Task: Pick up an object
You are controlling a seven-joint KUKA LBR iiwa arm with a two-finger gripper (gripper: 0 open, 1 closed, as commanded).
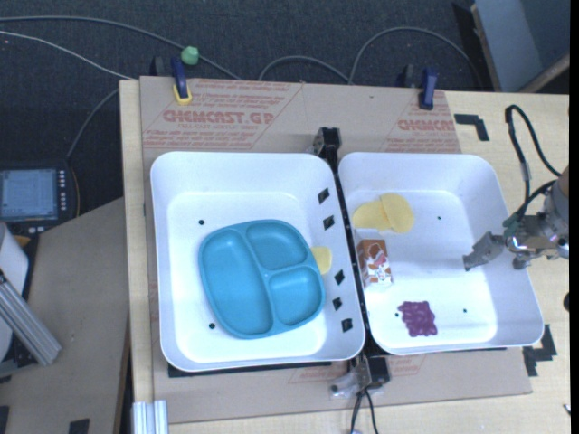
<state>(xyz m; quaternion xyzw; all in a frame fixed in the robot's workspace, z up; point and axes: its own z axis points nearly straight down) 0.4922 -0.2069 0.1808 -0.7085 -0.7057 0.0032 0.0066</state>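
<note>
The right bin [479, 174] holds a yellow object [384, 213] near its far left, a small brown and white packet [374, 262] below it, and a purple bunch of grapes [417, 317] near the front. My gripper [498, 257] hangs over the right side of this bin, well to the right of all three. It stands open with nothing between its fingers. One grey finger [479, 253] points left and down towards the bin floor.
The left bin [181, 188] holds a blue divided plate [262, 277] with a small yellow piece [321, 259] at its right rim. A black divider with clips [336, 242] runs between the bins. A black cable [525, 147] loops above the gripper.
</note>
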